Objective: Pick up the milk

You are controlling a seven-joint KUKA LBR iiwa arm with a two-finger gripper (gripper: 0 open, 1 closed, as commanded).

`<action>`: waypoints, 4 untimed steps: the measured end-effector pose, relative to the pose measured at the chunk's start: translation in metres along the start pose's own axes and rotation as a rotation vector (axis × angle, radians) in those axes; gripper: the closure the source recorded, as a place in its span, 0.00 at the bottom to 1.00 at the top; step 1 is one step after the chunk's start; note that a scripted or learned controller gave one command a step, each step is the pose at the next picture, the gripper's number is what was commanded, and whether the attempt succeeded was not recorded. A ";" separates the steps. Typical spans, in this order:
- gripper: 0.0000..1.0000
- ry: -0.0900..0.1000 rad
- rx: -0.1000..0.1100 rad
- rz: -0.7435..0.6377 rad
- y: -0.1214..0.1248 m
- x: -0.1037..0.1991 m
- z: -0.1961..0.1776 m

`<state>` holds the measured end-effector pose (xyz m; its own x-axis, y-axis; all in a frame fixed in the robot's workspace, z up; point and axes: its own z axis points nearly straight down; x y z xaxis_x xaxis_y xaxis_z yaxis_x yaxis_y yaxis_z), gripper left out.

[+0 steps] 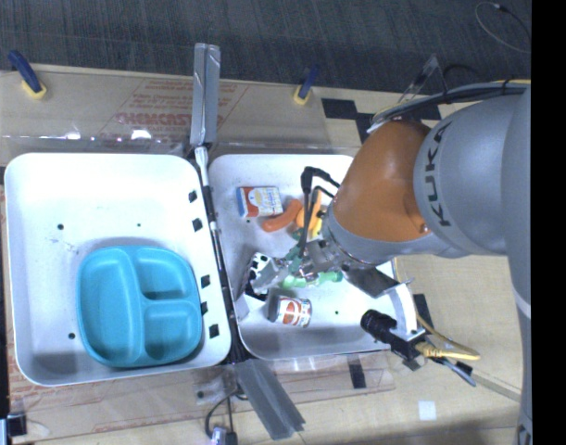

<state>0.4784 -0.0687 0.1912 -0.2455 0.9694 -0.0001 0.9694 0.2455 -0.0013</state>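
While my arm [431,193] reaches in from the right and hangs over the right bin [343,346], its grey body and orange band cover much of that bin's right half. I see the gripper [301,265] low over the middle of the bin, among the objects there, but I cannot tell from this angle how it is set, since the wrist and cables crowd it.

I take the milk [259,199] to be the small carton with the orange and white label, lying near the bin's back wall, left of centre. It sits apart from the gripper, up toward the rear edge. Just to its right lies an orange item [284,219], possibly a carrot, partly under the arm. Below the gripper a can [290,311] with a red and white label lies on its side near the front wall. A small black and white object [257,268] rests by the left wall of this bin, and something green [327,276] shows just beside the gripper.

Over in the left bin [42,184], a blue divided tray [139,304] lies flat toward the front.
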 end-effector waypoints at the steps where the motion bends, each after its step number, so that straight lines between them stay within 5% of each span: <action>1: 0.00 0.000 0.001 -0.173 0.030 0.130 0.000; 2: 0.00 0.000 -0.001 -0.190 0.019 0.082 -0.020; 3: 0.00 0.001 0.002 -0.281 -0.004 -0.009 0.000; 4: 0.00 0.000 -0.001 -0.445 0.158 0.007 -0.001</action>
<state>0.6296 -0.0230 0.1916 -0.6392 0.7691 0.0002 0.7691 0.6392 -0.0003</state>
